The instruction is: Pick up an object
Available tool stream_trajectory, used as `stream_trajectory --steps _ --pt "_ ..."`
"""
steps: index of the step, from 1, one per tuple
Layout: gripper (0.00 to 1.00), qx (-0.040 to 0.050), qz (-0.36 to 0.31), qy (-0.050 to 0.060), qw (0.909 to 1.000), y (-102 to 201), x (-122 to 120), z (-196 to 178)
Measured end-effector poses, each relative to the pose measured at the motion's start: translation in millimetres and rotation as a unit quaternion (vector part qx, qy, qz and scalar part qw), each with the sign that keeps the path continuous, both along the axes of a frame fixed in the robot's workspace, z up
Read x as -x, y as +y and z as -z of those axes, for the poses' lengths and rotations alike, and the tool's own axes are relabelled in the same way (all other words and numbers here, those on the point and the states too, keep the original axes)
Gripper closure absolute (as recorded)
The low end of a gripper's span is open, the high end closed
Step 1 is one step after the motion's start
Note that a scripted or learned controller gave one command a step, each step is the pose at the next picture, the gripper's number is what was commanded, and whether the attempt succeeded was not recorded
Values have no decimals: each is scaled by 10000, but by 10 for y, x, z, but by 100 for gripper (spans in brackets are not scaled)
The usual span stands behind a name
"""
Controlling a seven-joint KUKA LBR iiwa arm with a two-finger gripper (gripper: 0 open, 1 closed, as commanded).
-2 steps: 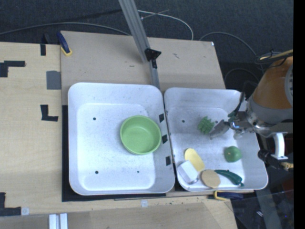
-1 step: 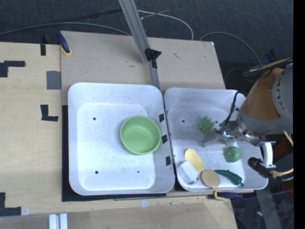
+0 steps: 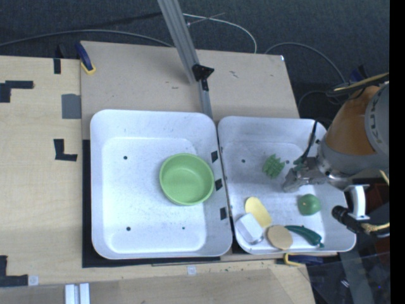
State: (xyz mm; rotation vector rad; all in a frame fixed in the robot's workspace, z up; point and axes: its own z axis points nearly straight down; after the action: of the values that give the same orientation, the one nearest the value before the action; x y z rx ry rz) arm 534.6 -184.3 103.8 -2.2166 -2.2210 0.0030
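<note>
Tan disc (image 3: 279,237) – front rim | arm bent low – gripper (image 3: 293,181) beside green block (image 3: 273,165) | grip state unclear, perhaps closed

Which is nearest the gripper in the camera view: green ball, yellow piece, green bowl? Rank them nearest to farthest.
From the gripper:
1. green ball, right bin, just below-right of it.
2. yellow piece, right bin, lower left.
3. green bowl, left bin, farthest.

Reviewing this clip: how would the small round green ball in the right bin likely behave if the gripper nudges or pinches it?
The green ball looks round and smooth, so it would probably roll away on the right bin's flat floor. A two-finger pinch by the gripper may squeeze it out sideways. It looks small, likely light.
</note>
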Motion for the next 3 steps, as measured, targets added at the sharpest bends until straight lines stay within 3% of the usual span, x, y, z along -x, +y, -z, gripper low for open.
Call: stream_trajectory --steps 2,3 --pt "100 14 1 -37 10000 64 -102 -976" --pt "100 14 -2 -42 10000 111 -24 -1530"
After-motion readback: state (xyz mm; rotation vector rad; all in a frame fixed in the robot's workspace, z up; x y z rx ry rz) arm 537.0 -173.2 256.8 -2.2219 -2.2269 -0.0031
